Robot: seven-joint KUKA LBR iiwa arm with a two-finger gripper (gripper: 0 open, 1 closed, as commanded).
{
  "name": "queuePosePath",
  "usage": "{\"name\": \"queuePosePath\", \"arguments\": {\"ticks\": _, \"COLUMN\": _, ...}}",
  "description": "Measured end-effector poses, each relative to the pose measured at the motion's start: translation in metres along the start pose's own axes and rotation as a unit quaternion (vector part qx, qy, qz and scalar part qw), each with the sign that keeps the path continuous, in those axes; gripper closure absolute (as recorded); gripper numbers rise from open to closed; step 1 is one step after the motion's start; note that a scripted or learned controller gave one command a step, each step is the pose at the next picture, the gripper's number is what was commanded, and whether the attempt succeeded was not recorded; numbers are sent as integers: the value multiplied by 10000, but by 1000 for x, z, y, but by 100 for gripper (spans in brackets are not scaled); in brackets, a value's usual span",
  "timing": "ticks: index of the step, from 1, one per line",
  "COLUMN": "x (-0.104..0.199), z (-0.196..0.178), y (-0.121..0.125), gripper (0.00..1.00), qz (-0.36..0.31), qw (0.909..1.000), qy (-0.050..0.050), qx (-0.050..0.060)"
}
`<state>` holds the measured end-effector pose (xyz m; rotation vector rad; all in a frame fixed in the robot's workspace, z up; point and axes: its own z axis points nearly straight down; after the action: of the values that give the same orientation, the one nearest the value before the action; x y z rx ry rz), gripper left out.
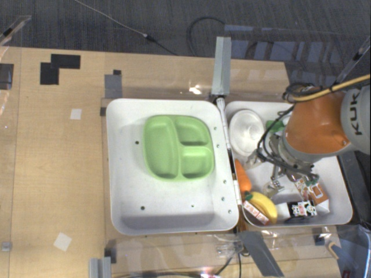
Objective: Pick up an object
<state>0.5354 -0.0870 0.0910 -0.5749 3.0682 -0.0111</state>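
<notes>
Matt green plastic tray (177, 147), smooth white plastic bins (124, 172), pale wood bench (52, 172).

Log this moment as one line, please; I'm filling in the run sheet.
arm: over right bin | gripper: low among items, nothing seen held | nearby: banana, carrot, white bowl | left bin: green divided plate

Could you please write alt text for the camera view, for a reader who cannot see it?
The arm reaches into the right bin, above a banana, carrot and white bowl. The left bin holds a green divided tray.
</notes>
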Motion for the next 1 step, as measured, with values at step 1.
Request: {"name": "queuePosePath", "arguments": {"ticks": 1, "x": 10, "z": -1, "y": 1, "gripper": 0, "qz": 779, "qw": 9969, "qy": -38, "qx": 32}}
